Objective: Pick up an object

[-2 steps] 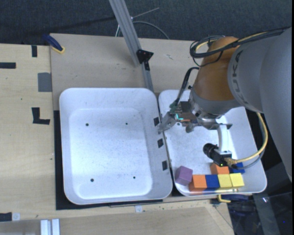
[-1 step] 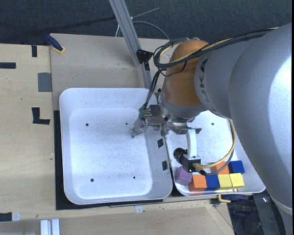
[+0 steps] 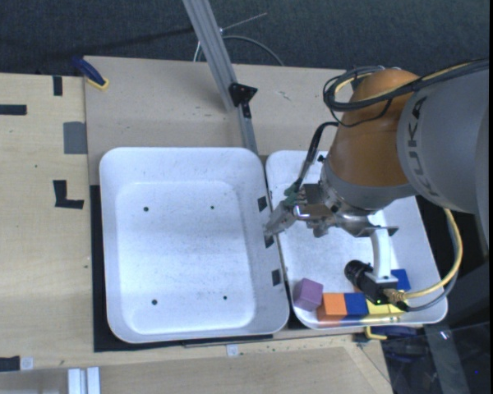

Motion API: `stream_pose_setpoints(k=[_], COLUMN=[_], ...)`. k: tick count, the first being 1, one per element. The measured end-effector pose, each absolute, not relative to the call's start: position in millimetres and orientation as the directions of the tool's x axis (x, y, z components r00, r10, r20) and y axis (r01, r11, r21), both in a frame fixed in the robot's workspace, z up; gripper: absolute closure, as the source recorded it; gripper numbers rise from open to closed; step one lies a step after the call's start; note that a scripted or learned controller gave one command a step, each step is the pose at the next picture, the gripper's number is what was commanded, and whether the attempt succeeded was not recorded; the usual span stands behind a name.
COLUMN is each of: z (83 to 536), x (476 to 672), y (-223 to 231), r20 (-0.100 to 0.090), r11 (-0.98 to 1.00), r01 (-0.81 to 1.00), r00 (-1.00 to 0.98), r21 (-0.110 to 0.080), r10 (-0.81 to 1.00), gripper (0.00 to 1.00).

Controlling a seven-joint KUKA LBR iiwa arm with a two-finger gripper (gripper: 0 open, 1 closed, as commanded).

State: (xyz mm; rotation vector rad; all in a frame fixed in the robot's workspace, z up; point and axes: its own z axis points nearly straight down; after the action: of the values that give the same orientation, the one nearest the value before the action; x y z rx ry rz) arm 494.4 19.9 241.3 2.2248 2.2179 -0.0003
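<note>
My arm [image 3: 411, 130] comes in from the right, its orange band bulking over the right bin [image 3: 423, 245], and my end effector [image 3: 281, 220] hangs low over the left edge of that bin, just beside the seam where it meets the left bin [image 3: 181, 245]. Whether my end effector is apart or together I cannot tell; the wrist housing and cabling crowd the view there, and I see no object in its grip. The objects to pick lie at the near end of the right bin, well apart from my end effector: a purple block [image 3: 309, 292] sits nearest the seam, tilted a little, then an orange block [image 3: 334, 304] just beside it, touching a blue block [image 3: 356, 304] on its right. Another blue block [image 3: 399, 280] lies further right, partly hidden behind a black cylindrical fitting [image 3: 361, 276] on my wrist assembly. A yellow hose [image 3: 450, 269] loops from the arm round the right side of the bin. Both bins rest on the pale wooden counter [image 3: 33, 245], with a dark mat showing under the left bin's edges. A grey metal pole [image 3: 216, 43] slants down from the top of the view towards the far corner between the bins
</note>
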Motion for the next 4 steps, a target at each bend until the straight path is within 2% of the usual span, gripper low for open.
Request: stream_pose_setpoints(k=[1,2,3,4], z=[188.7,191.3,153.3,146.3], x=[560.3,564.9,567.0,567.6], y=[1.4,49.0,65.2,67.9], r20=[-0.003,0.001,-0.012,-0.019], r11=[-0.001,0.006,-0.006,-0.012], r01=[1.000,1.000,1.000,0.999], r00=[0.001,-0.006,0.007,0.013], r21=[-0.004,-0.002,0.031,0.036], r10=[1.000,1.000,1.000,1.000], gripper=[0.00,0.00,0.00,0.00])
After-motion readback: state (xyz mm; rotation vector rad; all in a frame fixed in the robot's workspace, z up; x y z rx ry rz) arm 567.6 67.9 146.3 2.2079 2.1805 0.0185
